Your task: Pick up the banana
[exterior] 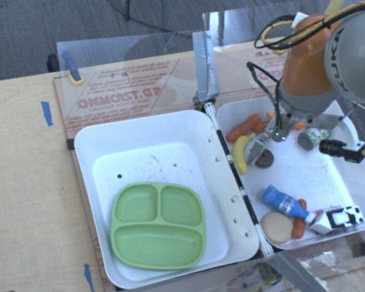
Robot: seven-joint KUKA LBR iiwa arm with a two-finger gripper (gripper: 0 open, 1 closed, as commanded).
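The yellow banana [240, 153] lies curved against the left wall of the right bin [356, 181], near its far end. My gripper [269, 136] hangs just right of the banana's upper end, with the orange-banded wrist above and to the right of it. Its fingers stand open, and nothing shows between them. The left fingertip [258, 138] is close beside the banana. A small brown round thing [264, 158] sits just below the gripper, next to the banana.
An orange carrot [247, 126] lies just beyond the banana. Nearer the front of the right bin are a blue bottle [282, 202], a beige round thing [276, 227] and a black-and-white box [340, 218]. The left bin [134, 150] holds a green divided plate [158, 224].
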